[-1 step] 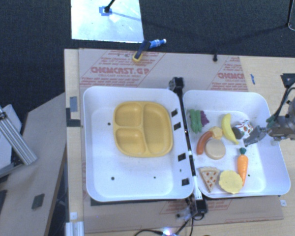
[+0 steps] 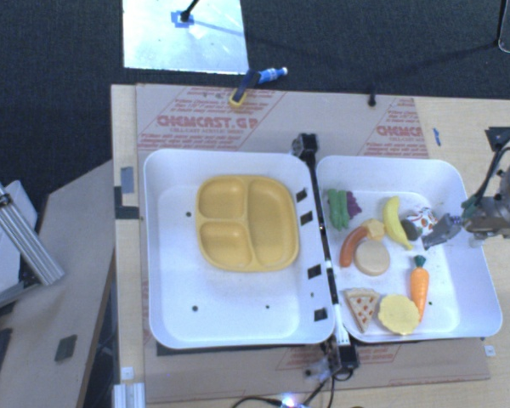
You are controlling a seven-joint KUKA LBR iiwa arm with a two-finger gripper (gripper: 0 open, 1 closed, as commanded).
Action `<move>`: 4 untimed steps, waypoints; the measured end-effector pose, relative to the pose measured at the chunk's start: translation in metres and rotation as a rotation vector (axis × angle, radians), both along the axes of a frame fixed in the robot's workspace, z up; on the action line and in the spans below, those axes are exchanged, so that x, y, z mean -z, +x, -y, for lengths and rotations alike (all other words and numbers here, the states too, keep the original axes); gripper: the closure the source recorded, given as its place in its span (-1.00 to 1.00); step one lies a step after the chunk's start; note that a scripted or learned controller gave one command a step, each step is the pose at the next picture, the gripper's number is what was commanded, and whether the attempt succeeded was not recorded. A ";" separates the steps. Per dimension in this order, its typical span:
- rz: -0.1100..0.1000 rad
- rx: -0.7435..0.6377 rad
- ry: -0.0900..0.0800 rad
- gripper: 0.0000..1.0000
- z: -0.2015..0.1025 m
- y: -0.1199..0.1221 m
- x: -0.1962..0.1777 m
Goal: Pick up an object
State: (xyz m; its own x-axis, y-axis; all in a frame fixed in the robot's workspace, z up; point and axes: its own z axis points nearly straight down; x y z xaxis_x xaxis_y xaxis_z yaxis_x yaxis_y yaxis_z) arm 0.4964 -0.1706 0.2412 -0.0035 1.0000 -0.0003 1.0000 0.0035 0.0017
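The right bin (image 2: 467,185) holds several toy foods: green and purple grapes (image 2: 341,206), a banana (image 2: 396,220), a sausage (image 2: 353,246), a cheese cube (image 2: 375,228), a round biscuit (image 2: 373,259), a carrot (image 2: 419,284), a pizza slice (image 2: 360,308) and a yellow lemon slice (image 2: 399,314). My gripper (image 2: 436,232) reaches in from the right, low over the bin. Its tip is just right of the banana, beside a small red and white item (image 2: 422,221) and above the carrot's green top. Nothing shows in its grasp.
The left bin (image 2: 166,313) carries a yellow divided plate (image 2: 245,222). A black divider with clips (image 2: 319,245) separates the bins. A blue and yellow pen-like tool (image 2: 257,79) lies on the board behind, near a shiny metal sheet (image 2: 183,24).
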 end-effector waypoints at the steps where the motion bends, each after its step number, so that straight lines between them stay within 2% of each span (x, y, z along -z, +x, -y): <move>1: -0.005 0.001 0.002 -1.00 -0.009 0.002 0.059; 2: -0.006 0.002 0.002 -1.00 -0.010 -0.001 0.122; 3: -0.002 0.002 0.001 -1.00 -0.010 -0.001 0.158; 4: 0.003 0.002 -0.001 1.00 -0.009 0.001 0.146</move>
State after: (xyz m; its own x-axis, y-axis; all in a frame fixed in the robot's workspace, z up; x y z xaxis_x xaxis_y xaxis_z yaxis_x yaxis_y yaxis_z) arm 0.4970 -0.1612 0.0954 -0.0014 1.0000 -0.0018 1.0000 0.0014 0.0045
